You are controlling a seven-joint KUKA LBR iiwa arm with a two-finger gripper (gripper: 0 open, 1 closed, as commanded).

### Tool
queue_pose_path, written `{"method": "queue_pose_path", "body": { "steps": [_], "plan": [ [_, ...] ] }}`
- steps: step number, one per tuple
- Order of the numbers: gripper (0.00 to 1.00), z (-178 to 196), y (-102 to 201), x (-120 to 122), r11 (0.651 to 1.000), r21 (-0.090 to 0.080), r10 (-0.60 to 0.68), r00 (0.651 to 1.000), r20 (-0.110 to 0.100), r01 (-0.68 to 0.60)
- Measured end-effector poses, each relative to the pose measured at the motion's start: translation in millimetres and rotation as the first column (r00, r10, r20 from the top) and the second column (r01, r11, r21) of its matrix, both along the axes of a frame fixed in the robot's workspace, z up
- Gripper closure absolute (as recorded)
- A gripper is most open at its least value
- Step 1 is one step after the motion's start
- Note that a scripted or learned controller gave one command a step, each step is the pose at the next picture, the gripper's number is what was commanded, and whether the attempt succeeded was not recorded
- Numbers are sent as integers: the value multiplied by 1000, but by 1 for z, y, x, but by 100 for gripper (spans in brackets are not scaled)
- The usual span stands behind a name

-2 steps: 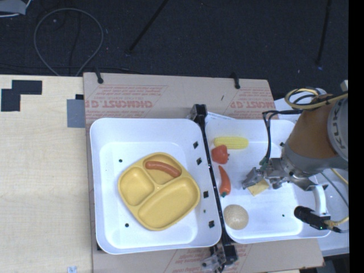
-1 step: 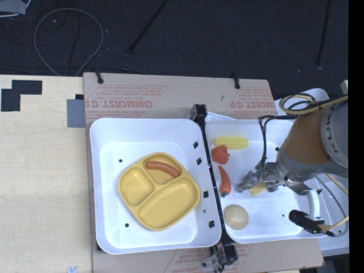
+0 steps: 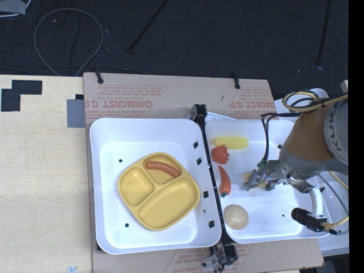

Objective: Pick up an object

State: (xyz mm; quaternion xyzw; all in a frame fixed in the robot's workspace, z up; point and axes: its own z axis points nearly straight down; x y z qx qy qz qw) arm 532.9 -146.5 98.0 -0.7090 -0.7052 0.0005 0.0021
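Observation:
In the right bin (image 3: pixel 267 223) lie a yellow corn cob (image 3: pixel 231 143), a red tomato-like piece (image 3: pixel 220 154), an orange-red carrot or chili (image 3: pixel 224 181) and a pale round bun (image 3: pixel 235 216). My gripper (image 3: pixel 256 180) hangs low over the middle of this bin, right of the carrot and above the bun, touching neither. Nothing shows between its fingers. The arm's orange band (image 3: pixel 307 138) rises behind it to the right.
The left bin (image 3: pixel 108 138) holds a yellow divided plate (image 3: pixel 162 201) with a sausage (image 3: pixel 162 167) in its top compartment. A black divider (image 3: pixel 207 175) separates the bins. Cables (image 3: pixel 298 99) loop by the arm at right. Cardboard lies under both bins.

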Motion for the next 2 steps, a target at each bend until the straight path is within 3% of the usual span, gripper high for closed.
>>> {"method": "queue_pose_path", "body": {
  "steps": [2],
  "plan": [
    [100,95,16,3,1000,-2,7,1000,6,-7]
  ]
}}
